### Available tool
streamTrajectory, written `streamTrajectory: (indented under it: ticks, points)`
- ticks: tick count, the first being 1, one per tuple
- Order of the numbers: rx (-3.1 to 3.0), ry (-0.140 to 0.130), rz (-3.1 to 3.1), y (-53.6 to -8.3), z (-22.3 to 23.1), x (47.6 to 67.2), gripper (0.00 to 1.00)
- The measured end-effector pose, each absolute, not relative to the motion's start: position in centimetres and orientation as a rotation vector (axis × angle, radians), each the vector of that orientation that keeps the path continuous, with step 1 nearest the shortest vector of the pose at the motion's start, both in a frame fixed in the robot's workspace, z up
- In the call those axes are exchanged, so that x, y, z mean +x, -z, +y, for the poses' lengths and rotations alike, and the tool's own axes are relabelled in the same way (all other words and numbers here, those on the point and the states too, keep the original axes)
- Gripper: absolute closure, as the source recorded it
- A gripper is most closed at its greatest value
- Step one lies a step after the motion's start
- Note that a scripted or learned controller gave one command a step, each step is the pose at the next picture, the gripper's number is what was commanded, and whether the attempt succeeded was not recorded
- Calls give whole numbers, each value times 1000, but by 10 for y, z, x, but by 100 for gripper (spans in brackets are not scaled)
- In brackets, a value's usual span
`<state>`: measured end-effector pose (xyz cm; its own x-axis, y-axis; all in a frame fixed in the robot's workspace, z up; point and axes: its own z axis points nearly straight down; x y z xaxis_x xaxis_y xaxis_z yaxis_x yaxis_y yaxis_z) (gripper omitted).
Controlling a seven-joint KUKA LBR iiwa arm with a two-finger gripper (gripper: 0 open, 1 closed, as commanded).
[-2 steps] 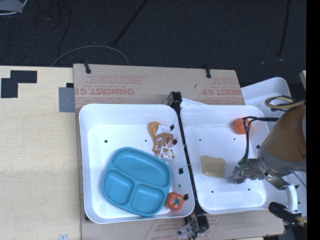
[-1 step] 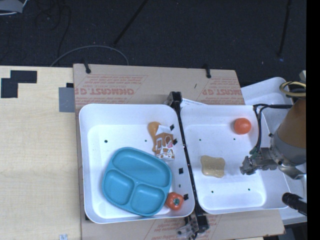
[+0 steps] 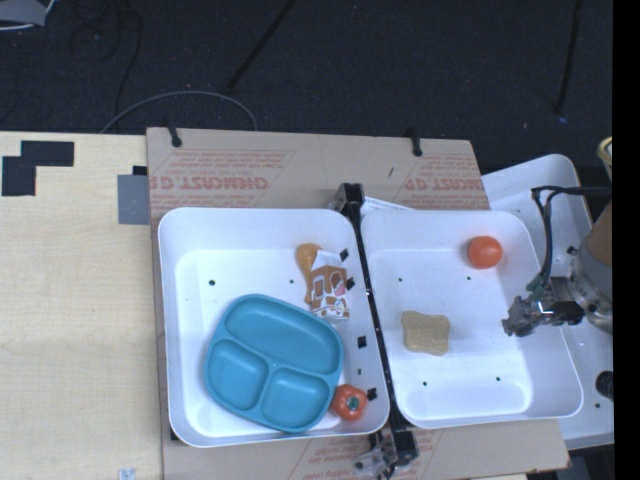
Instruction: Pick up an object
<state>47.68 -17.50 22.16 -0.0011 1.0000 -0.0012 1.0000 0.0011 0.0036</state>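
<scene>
The right bin (image 3: pixel 470 408) holds a small orange-red ball (image 3: pixel 484 252) near its far right corner and a tan bread-like piece (image 3: pixel 426 333) near the middle. The left bin (image 3: pixel 185 268) holds a blue divided tray (image 3: pixel 275 361), a red tomato-like toy (image 3: pixel 349 402) at the tray's near right corner, a small orange-brown piece (image 3: pixel 307 257) and a patterned packet (image 3: pixel 328 293). My gripper (image 3: pixel 524 318) hangs over the right bin's right edge, well to the right of the bread piece and below the ball. Nothing shows between its dark tips.
A black divider (image 3: pixel 365 308) runs between the two bins. Cardboard (image 3: pixel 300 173) lies under them, with pale wooden bench (image 3: pixel 70 318) to the left. Cables (image 3: pixel 548 228) loop beside the wrist at the right edge.
</scene>
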Motion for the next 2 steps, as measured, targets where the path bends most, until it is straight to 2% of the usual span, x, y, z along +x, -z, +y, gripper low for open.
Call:
streamTrajectory:
  ticks: [1, 2]
  points:
    - [2217, -2, 2222, -268, -176, 478, 100]
    - [2218, 1, 2228, -270, -132, 495, 100]
